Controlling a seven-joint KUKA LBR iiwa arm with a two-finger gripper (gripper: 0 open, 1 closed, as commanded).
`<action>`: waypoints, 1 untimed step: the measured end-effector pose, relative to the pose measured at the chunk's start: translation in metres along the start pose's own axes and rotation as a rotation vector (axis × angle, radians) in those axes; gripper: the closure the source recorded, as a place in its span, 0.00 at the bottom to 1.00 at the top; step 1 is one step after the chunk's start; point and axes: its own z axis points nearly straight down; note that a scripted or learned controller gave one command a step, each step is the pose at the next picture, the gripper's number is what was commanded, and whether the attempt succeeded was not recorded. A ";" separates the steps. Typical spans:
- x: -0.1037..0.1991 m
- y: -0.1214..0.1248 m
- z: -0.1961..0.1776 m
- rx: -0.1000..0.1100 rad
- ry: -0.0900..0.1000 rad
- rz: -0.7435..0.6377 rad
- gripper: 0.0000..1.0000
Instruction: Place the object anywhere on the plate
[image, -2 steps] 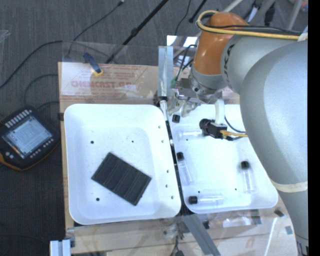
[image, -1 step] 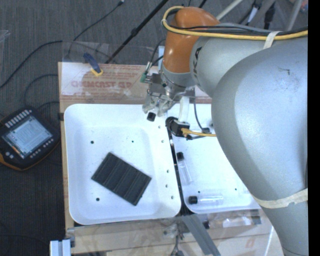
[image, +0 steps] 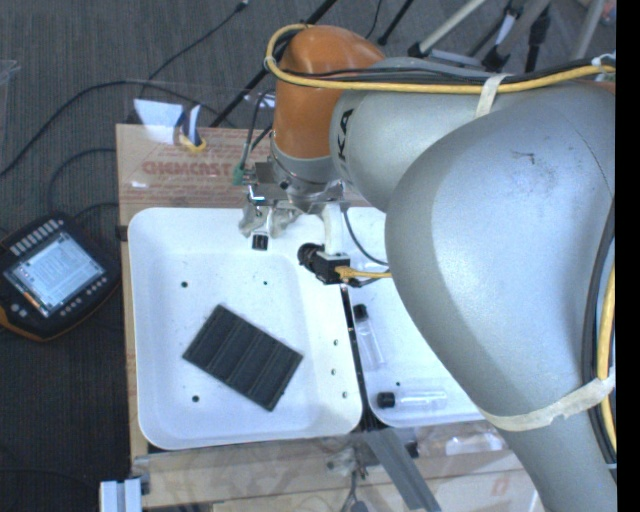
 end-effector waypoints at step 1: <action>0.084 0.005 -0.065 -0.004 -0.001 -0.188 1.00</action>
